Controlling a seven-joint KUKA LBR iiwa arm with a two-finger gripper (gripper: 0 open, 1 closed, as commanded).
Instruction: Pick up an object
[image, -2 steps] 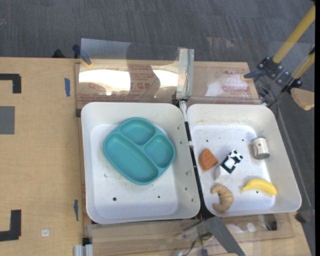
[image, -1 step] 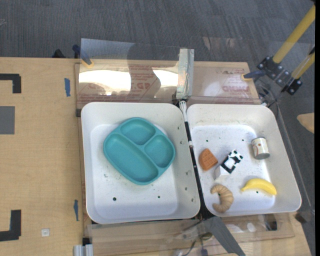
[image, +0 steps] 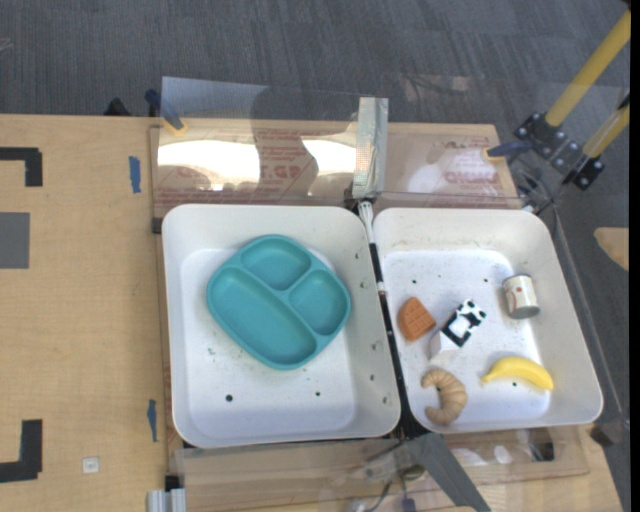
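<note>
While my bench (image: 70, 300) lies flat and tan, two white bins sit side by side on it.
The left bin (image: 190, 400) holds a teal divided plate (image: 279, 300); the right bin (image: 560, 400) holds an orange wedge (image: 416, 318), a black-and-white piece (image: 464, 322), a silver can (image: 520, 296), a banana (image: 520, 373) and a croissant (image: 445, 393) near its front wall. Clear panels (image: 260, 160) stand behind; grey carpet (image: 300, 40) lies beyond. How my gripper stands, I cannot tell.
</note>
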